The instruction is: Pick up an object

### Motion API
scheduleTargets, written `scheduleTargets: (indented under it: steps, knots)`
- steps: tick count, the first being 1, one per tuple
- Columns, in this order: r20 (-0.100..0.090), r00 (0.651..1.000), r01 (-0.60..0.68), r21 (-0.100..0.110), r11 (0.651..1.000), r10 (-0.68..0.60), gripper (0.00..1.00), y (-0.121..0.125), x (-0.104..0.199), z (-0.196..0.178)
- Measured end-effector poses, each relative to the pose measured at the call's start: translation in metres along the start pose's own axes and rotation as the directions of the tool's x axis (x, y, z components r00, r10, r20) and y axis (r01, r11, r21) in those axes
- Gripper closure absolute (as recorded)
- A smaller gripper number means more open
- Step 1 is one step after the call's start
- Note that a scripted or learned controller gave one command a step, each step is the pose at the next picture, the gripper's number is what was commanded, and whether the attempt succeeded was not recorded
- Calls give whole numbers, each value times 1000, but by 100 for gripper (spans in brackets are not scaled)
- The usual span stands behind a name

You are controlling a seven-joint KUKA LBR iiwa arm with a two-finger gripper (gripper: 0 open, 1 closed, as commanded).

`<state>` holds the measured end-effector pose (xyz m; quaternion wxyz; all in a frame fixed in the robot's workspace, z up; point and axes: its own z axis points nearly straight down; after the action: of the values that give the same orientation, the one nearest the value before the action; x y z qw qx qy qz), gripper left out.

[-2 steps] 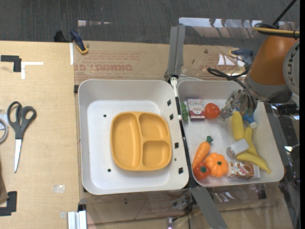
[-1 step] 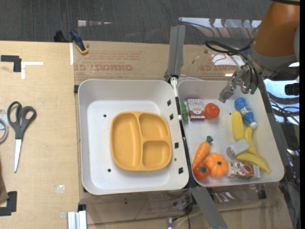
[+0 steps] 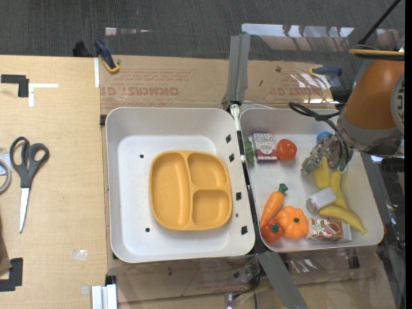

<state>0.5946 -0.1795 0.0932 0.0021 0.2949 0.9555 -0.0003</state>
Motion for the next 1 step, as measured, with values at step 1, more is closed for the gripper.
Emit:
scheduleTargets:
  steps: [1]
  knots:
    - [0,1000,-17,0,1000,17,100,19,17,-103]
